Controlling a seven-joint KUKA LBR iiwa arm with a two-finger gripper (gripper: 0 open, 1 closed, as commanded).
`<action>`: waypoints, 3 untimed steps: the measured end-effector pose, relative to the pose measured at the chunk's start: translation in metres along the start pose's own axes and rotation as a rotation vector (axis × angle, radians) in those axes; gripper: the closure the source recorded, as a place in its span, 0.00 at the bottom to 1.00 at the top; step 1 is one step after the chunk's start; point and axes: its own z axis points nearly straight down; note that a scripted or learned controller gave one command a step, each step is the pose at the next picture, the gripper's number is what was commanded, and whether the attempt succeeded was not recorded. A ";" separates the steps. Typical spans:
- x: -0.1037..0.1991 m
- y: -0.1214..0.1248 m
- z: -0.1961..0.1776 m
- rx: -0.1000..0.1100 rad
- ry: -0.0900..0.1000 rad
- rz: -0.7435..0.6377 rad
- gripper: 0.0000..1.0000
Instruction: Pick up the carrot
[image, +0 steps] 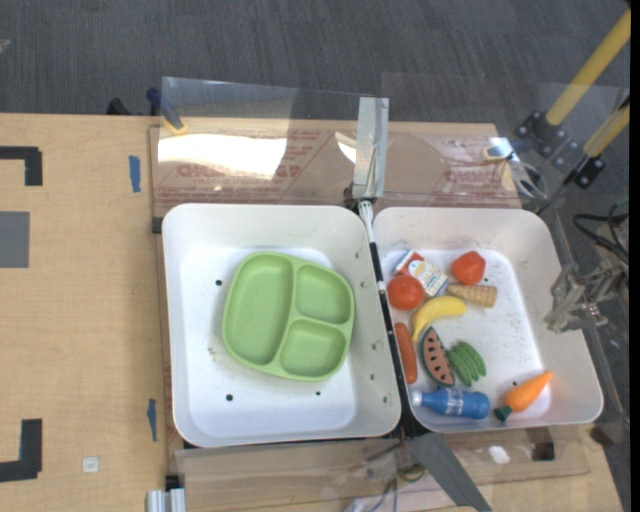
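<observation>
The carrot (529, 390) is orange with a small green top. It lies at the near right corner of the right bin (572, 330), tilted with its green end toward the bin's front wall. A blue bottle (455, 403) lies just to its left, close to the green end. Nothing rests on top of the carrot.
The right bin also holds a watermelon slice (436, 357), a green vegetable (467, 360), a banana (438, 311), a tomato (405, 291), a red fruit (468, 267), a cone (473, 294), a sausage (405, 351) and a small carton (420, 270). A green divided plate (288, 316) sits in the left bin (190, 300).
</observation>
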 end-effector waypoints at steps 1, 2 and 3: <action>-0.056 -0.010 -0.006 -0.009 0.016 -0.129 1.00; -0.079 -0.015 -0.007 -0.010 0.013 -0.347 1.00; -0.125 -0.024 -0.008 -0.012 0.012 -0.531 1.00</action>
